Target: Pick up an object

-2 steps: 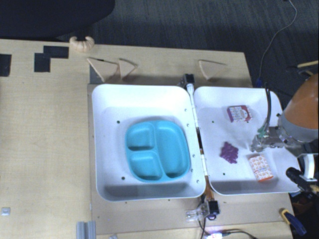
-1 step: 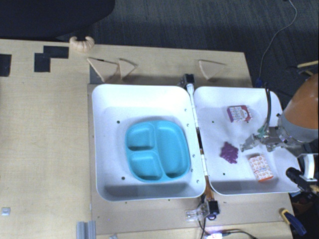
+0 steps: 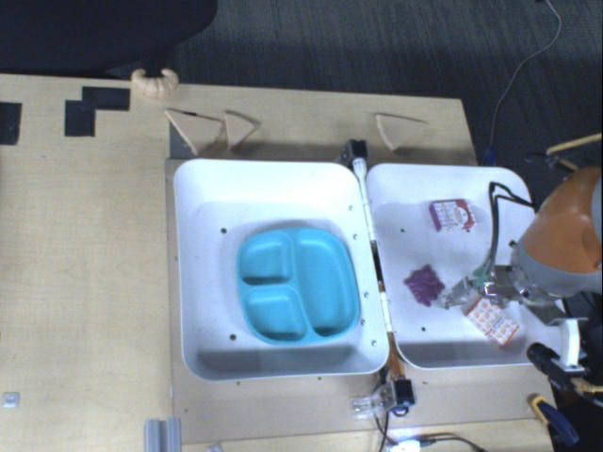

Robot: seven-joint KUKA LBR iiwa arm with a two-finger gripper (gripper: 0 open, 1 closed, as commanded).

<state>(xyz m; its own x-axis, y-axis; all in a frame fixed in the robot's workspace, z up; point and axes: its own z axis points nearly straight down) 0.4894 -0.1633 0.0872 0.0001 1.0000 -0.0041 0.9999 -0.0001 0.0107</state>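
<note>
Two shallow white bins sat side by side on the wooden worktop. The left bin held one thing, a blue plate with three compartments, lying flat near the bin's middle. The right bin held three small things: a purple-and-white packet toward the far side, a purple lump near the middle, and a flat white card with red print toward the near right corner.

The packet lay roughly square to the bin, its longer side running left to right. The card sat turned at a slant (corners toward the bin walls), with its long axis running from upper left to lower right.

The arm came in from the right, and the gripper hung low in the right bin, between the lump and the card and just beside both. Whether its fingers were spread or pressed together could not be told.
</note>
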